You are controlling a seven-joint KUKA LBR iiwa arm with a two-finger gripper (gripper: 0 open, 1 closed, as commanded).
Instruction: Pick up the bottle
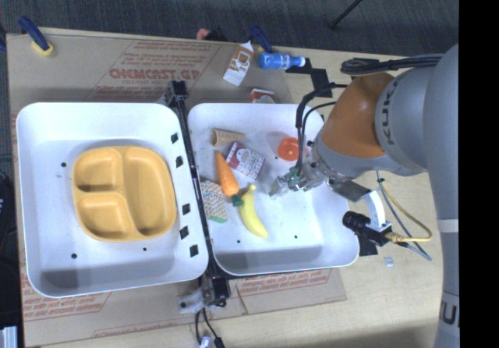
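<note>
Claw (290, 180): low in right bin (335, 253), grip state indiscernible. Bottle (279, 62): well beyond me, outside on bench. Pick-up not begun.

A yellow divided plate (125, 192) is sitting in the left bin (47, 136); carrot (226, 175) and banana (252, 212) are lying touching in the right bin (312, 249).

Tray (125, 190) in left bin (35, 182); carrot (227, 175), banana (253, 214) in right bin (335, 249); bottle (274, 62) behind.

Pincer (290, 180) low in right bin (335, 249), beside banana (252, 212).
</note>
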